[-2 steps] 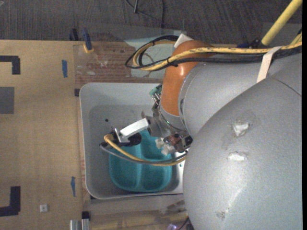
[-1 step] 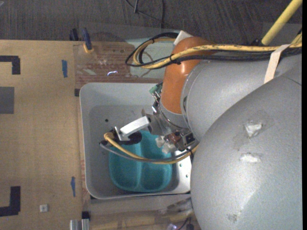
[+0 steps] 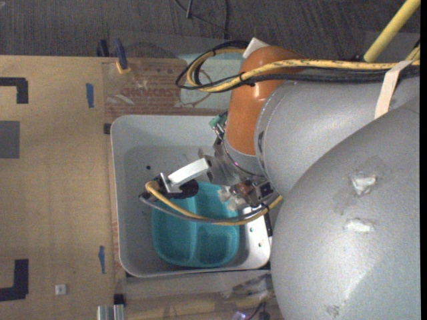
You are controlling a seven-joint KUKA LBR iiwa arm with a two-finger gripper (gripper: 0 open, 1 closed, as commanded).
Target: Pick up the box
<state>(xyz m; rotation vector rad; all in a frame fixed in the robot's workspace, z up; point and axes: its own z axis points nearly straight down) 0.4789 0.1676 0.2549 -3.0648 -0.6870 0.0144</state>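
**Arm low over the bin, box at the bin's near end**

The grey arm (image 3: pixel 347 199) reaches in from the right and covers much of that side. Its orange band (image 3: pixel 257 105) sits above the wrist, which is angled down into the white bin (image 3: pixel 127 179).

The box (image 3: pixel 197 239) is teal and open-topped, with a low ridge splitting it into two hollows. It lies flat on the bin floor, toward the lower end of the bin as seen here. Its lower edge is close to the bin's bottom wall, and bare white floor lies between it and the left wall.

The gripper (image 3: pixel 235 193) sits over the upper right part of the box, at or just above its rim. Whether it touches the box cannot be told. Whether the gripper is spread or closed on anything cannot be made out either, because the wrist and its fittings hide the tips. Nothing is visibly clamped in it.

The bin stands on a pale wooden bench (image 3: pixel 53 179), which carries short strips of blue tape (image 3: pixel 90 95) and black corner marks (image 3: pixel 17 89). Dark floor (image 3: pixel 100 12) runs along the top.
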